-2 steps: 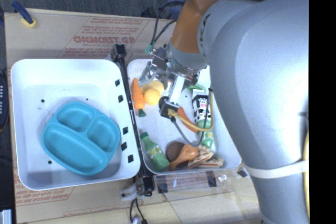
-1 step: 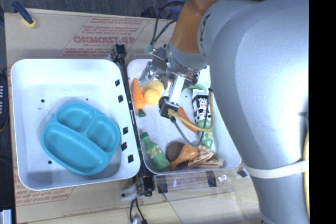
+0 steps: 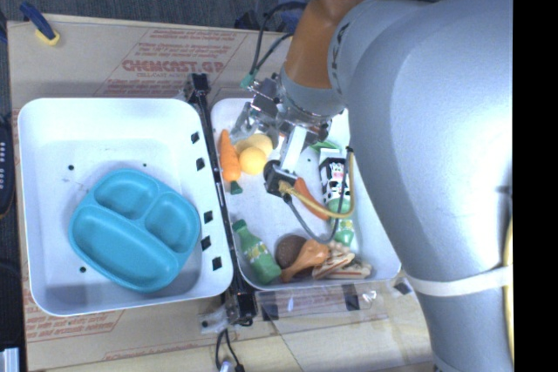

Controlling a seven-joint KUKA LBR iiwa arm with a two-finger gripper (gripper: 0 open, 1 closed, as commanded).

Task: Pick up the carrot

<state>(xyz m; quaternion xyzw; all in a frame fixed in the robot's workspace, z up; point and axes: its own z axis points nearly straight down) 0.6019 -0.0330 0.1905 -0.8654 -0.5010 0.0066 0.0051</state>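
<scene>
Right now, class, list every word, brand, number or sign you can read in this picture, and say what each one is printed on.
"CHEMCAST GP": large red print on the brown sheet under the bins.
Smaller red lines above and below it, and the red print at the sheet's lower left: too blurred to read.
Print on the black-and-white carton: too small to read.
Label on the green bottle: too blurred to read.

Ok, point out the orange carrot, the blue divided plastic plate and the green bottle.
orange carrot (image 3: 229, 158): camera view, mid-body.
blue divided plastic plate (image 3: 118, 244): camera view, large compartment.
green bottle (image 3: 255, 253): camera view, labelled body.
</scene>
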